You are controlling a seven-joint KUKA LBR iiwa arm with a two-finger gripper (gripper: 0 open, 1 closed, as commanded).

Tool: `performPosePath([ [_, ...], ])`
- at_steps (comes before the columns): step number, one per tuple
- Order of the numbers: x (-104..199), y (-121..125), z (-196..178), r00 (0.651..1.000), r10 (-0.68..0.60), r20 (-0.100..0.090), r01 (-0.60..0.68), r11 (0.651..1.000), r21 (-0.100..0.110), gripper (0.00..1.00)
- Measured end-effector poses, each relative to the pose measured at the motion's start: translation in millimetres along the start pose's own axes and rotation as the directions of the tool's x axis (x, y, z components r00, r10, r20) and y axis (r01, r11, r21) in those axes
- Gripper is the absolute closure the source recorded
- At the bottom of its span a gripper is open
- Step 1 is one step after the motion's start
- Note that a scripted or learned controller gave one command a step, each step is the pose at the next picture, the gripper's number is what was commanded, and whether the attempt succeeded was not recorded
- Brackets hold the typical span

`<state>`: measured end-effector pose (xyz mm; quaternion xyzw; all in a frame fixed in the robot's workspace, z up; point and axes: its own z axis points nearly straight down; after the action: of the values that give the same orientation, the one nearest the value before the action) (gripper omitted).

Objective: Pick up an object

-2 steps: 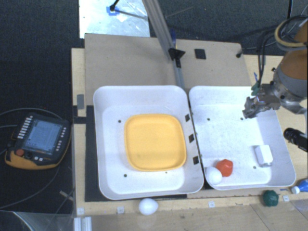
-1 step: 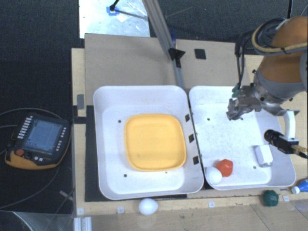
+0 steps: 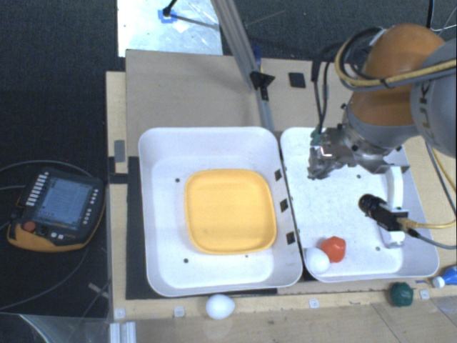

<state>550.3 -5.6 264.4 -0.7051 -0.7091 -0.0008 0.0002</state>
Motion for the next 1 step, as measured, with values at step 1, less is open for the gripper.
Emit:
performPosePath([
  [1, 58.2, 4.5, 10.6, 1.0, 0.0, 0.0, 0.0, 1.0, 0.001, 1.0],
])
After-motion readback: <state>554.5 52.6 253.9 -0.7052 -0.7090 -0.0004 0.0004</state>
